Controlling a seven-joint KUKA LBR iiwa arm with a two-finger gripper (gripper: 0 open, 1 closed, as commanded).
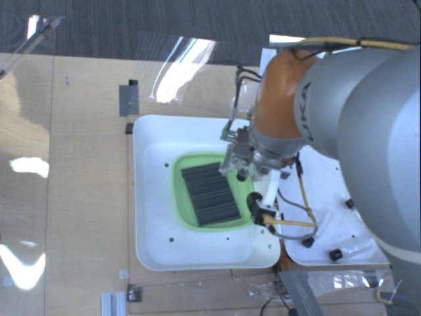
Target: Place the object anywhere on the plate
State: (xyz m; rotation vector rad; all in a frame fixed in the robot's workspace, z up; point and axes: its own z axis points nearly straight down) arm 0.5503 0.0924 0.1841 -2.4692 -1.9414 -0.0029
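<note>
Floor: dark grey ribbed carpet (131, 12) runs across the top of the camera view, beyond the far edge of the bench.
Bench: pale wood (66, 176), with bright glare patches at the left and a clear sheet reflecting light near the far edge.
Brackets: a small dark metal bracket (129, 99) sits on the wood just beyond the left bin's far left corner; another small fitting (133, 294) lies at its near left corner.
Bins: 2 shallow white bins side by side; the left bin (154, 242) is in full sight, the right bin (329, 183) is largely covered by the arm.
Plate: a light green plate (181, 199) with rounded corners rests in the middle of the left bin, tilted a little against the bin's edges.
Object: a dark grey ribbed rectangular slab (209, 193) lies flat on the green plate, filling most of its floor, its long side running from far left to near right.
Arm: the grey arm (368, 137) with its orange band (279, 94) enters from the right and reaches over the divide between the 2 bins.
Gripper: the gripper (245, 166) hangs over the plate's right rim, just beside the slab's far right corner.
Jaws: hidden beneath the wrist and fittings, so I cannot tell how far they stand apart or whether they hold anything.
Cables: thin black and yellow leads (289, 219) trail from the wrist down over the right bin.
Small parts: a small black piece (335, 254) lies near the right bin's front edge.
</note>
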